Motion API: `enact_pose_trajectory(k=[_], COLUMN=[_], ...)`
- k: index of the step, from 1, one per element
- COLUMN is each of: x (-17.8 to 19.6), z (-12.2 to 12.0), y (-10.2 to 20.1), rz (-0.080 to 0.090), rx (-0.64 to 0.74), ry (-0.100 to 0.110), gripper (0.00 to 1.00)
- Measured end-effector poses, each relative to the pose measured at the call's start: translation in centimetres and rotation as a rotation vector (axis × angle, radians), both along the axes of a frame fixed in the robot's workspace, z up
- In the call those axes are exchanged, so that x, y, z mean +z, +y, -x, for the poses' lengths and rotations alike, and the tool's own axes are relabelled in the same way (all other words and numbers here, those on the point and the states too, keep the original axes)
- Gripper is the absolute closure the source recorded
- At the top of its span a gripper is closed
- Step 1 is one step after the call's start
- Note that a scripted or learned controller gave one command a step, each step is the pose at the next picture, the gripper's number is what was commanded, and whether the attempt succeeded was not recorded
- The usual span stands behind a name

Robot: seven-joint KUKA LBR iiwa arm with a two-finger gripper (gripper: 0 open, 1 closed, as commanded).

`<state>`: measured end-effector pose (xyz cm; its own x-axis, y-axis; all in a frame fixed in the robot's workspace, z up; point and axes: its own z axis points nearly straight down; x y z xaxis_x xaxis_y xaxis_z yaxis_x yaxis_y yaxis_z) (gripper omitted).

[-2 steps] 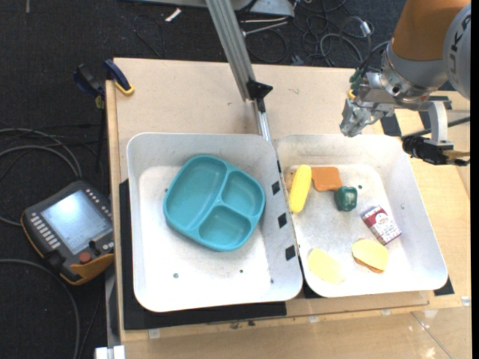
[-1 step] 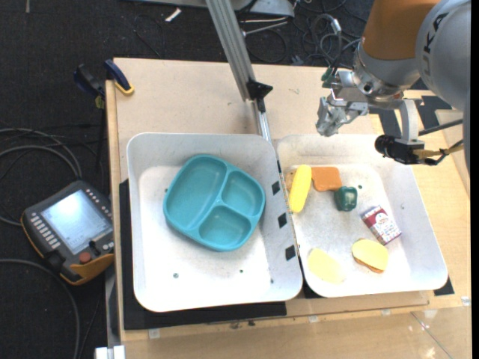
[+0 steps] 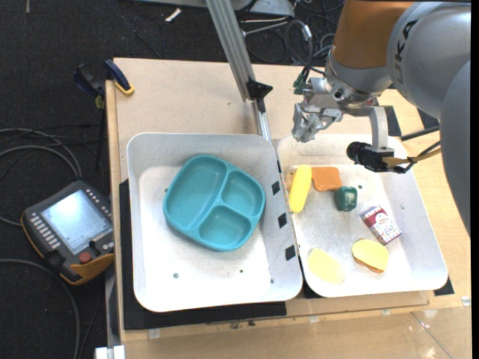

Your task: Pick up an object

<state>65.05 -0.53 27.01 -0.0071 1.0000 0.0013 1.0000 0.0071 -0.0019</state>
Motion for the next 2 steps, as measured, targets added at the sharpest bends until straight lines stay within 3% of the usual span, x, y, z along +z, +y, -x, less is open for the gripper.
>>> enact_pose_trajectory(k=[2], x=[-3.5], z=[-0.5], y=[10.1], rz=[0.0], rx=[0.0], ry=[0.001], gripper=[1.0])
